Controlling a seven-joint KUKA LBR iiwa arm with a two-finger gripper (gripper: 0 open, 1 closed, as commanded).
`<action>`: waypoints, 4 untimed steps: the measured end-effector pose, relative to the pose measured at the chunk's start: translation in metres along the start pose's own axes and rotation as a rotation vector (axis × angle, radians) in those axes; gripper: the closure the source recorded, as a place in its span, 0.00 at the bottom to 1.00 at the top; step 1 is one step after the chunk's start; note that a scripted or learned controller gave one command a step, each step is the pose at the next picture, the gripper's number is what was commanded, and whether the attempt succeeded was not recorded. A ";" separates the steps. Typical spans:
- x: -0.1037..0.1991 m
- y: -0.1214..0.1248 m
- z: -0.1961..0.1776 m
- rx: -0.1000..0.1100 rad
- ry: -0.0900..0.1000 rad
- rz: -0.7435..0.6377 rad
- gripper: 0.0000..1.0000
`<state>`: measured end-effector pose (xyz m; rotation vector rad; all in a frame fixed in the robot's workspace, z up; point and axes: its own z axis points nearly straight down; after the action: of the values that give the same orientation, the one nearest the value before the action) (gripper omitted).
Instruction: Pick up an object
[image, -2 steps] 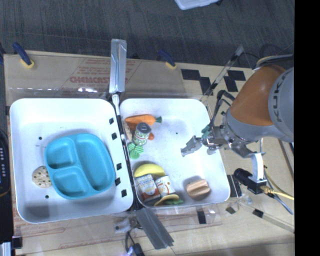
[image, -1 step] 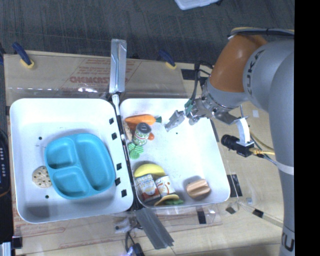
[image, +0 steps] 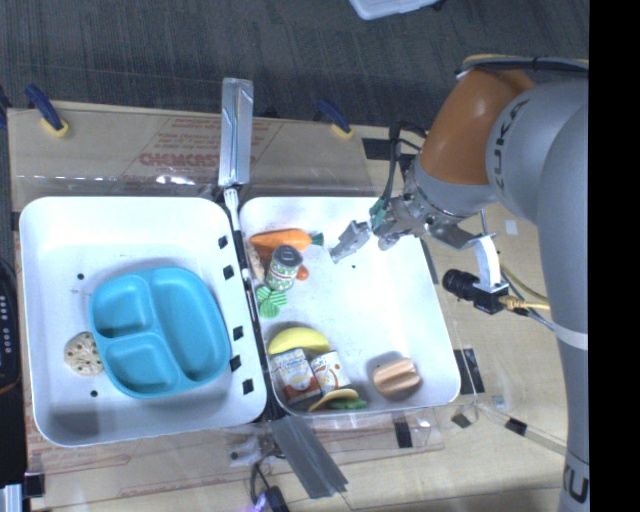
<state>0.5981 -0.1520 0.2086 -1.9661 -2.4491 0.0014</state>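
Camera view: gripper (image: 352, 241) over right bin (image: 425, 300) near its top edge, jaws state can't tell. Orange carrot (image: 280, 240) w/ green tip lies at bin's top-left corner, apart from gripper.

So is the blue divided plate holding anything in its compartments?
Empty: the blue plate shows bare compartments. The cookie lies beside it on the left bin floor.
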 end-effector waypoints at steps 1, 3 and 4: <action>0.053 -0.052 0.092 0.008 0.004 0.065 0.00; 0.036 0.059 0.117 0.043 0.013 0.010 0.00; 0.036 0.059 0.110 0.041 0.008 0.005 1.00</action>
<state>0.6476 -0.1040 0.0988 -1.9518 -2.4194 0.0433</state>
